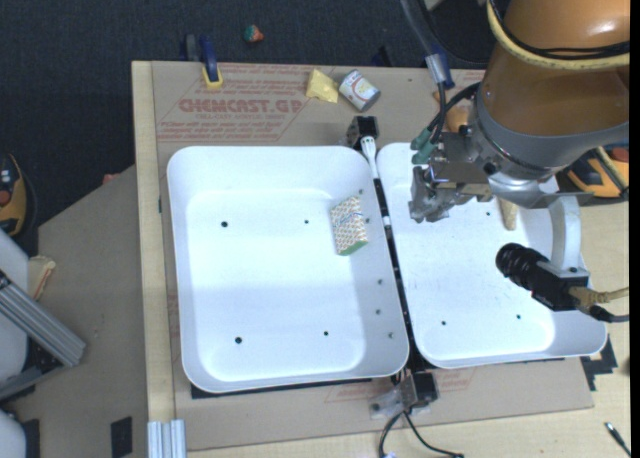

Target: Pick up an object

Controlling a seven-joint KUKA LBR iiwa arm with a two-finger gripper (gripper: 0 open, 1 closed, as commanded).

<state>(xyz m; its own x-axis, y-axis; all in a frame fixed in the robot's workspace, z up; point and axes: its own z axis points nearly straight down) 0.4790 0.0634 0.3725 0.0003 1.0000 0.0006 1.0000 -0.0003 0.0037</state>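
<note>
Over the right bin (480, 341), toward its eleven o'clock corner, the tool (430, 204) hangs low above the white floor, carried by the arm (560, 56) that reaches in from three o'clock. From this slant I cannot tell whether the tool is open or closed, and nothing can be made out in its grip.

The one loose thing I can make out in either bin is a small patterned packet (348, 224). It lies in the left bin (250, 291) at about two o'clock of that bin's floor, near the wall shared with the right bin. From the tool it sits toward nine o'clock, across the divide between the bins and apart from it.

At twelve o'clock, outside the bins, a yellow scrap (322, 87) and a small box (359, 90) lie just beside each other on the cardboard sheet (240, 104) that covers the counter.

As I judge it, the pick is not yet done: the packet rests on the bin floor, untouched. Crossing to the left bin, descending over the packet, closing on it and lifting all appear to be left.
</note>
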